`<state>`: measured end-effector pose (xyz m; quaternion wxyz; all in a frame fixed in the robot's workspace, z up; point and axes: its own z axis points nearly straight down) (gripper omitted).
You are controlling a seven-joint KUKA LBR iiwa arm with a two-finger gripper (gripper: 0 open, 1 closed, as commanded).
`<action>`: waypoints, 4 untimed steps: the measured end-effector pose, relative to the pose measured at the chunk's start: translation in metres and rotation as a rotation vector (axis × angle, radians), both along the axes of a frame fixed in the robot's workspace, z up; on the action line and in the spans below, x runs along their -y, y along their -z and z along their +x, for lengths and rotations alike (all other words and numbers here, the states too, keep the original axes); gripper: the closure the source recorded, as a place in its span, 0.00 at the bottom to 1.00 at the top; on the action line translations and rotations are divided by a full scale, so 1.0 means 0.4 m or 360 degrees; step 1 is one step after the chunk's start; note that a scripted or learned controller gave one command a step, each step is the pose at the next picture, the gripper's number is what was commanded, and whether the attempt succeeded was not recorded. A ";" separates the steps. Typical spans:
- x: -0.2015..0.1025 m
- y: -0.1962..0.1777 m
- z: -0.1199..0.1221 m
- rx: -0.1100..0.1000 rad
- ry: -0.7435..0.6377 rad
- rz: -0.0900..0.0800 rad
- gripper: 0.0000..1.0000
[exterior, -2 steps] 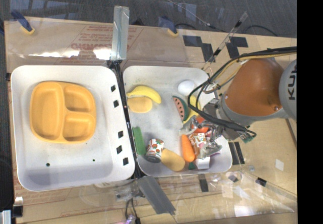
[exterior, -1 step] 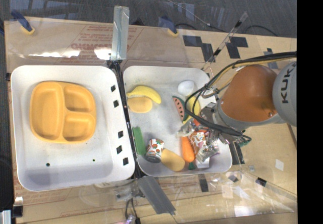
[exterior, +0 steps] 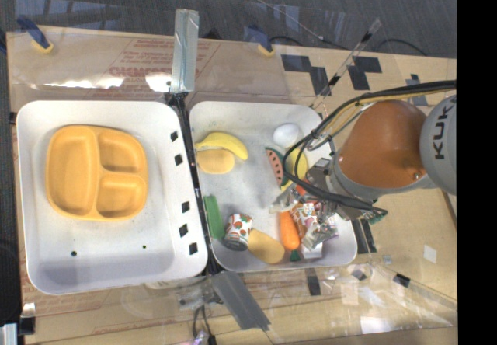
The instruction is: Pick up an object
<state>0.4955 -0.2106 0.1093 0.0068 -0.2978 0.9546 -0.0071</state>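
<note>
Pincer [exterior: 309,215] is down in the right bin [exterior: 248,114] just beside the carrot [exterior: 288,232] - can't tell its state - while the yellow tray [exterior: 96,172] sits in the left bin [exterior: 31,180].

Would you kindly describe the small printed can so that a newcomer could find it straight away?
Look in the right bin, along its near edge. The can lies tilted there, between a green stick and a tan potato-like piece. It alone has a white, red-patterned label.
</note>
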 end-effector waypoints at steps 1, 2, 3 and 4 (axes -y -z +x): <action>-0.006 0.000 0.000 0.0004 -0.0246 -0.0002 0.00; -0.002 0.000 0.000 0.0005 -0.0179 -0.0002 0.00; -0.020 0.001 -0.002 -0.0001 -0.0435 -0.0010 0.00; -0.105 0.040 -0.035 -0.0022 -0.0342 0.0011 0.00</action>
